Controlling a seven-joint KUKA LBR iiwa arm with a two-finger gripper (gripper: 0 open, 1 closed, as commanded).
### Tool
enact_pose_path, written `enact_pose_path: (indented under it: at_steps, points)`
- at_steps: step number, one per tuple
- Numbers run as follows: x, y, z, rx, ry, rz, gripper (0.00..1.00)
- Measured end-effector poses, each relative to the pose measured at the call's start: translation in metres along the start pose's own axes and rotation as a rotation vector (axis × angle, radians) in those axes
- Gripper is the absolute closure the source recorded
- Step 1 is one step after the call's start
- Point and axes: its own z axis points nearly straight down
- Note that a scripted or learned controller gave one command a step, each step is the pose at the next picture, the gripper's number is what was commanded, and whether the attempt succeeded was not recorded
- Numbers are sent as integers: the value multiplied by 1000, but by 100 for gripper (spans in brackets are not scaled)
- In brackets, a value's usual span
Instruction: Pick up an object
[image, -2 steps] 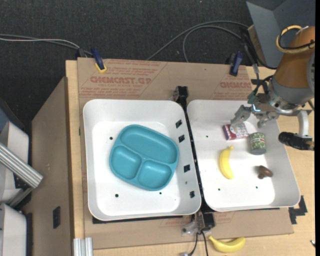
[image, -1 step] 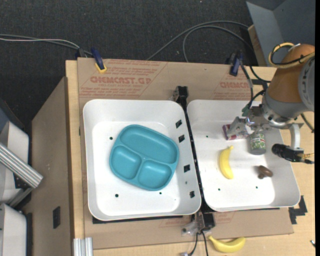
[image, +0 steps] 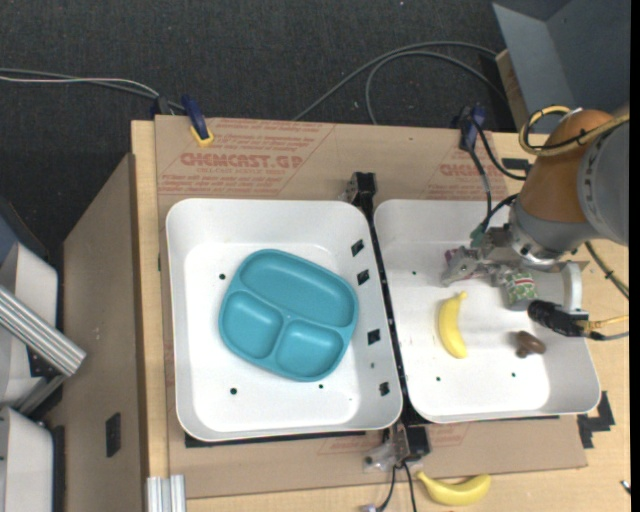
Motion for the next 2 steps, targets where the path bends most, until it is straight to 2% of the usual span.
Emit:
enact_pose_path:
  at_steps: [1,2]
  points:
    - [0,1,-14,-6,-2,0,100]
    - [-2,-1,-58,-11,-6,2,100]
